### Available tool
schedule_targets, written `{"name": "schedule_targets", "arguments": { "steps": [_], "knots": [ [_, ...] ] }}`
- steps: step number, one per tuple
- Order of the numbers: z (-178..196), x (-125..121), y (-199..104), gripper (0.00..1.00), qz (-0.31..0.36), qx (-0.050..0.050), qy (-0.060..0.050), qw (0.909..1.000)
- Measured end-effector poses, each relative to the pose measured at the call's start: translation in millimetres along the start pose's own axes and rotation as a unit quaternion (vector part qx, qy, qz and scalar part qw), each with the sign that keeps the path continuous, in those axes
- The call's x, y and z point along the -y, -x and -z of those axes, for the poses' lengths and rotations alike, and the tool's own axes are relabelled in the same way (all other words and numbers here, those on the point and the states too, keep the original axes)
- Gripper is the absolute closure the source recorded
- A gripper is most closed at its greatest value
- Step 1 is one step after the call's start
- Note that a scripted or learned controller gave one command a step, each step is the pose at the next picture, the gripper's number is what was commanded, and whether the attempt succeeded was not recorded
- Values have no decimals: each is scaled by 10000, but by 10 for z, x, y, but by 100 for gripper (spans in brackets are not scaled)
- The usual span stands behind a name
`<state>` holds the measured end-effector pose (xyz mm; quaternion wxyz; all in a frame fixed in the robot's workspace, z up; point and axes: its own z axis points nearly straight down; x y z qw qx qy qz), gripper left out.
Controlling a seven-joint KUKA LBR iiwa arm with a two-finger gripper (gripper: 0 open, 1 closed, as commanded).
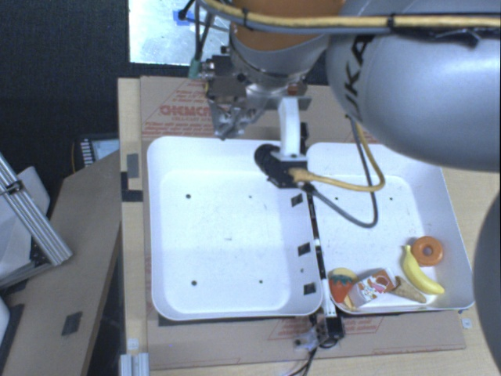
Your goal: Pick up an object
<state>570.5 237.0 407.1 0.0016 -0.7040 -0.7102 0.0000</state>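
Several small objects lie bunched in the near right corner of the right bin (391,202): a yellow banana (421,273), an orange ring-shaped piece (427,250), a red and orange round fruit (341,283), a white and red packet (371,287) and a tan cone (409,291). My gripper (225,124) hangs over the far rim of the left bin (180,288), well away from those objects. Nothing shows in its grasp.
The big grey arm covers the upper right of the view and part of the right bin's far side. A yellow cable (352,185) droops over the right bin. A black divider strip (313,241) runs between the bins. Brown cardboard (176,108) lies beneath them.
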Motion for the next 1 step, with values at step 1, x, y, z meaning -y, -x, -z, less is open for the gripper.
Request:
{"name": "schedule_targets", "arguments": {
  "steps": [1],
  "knots": [
    [471,660,13,100,-6,-8,23,10000]
  ]
}}
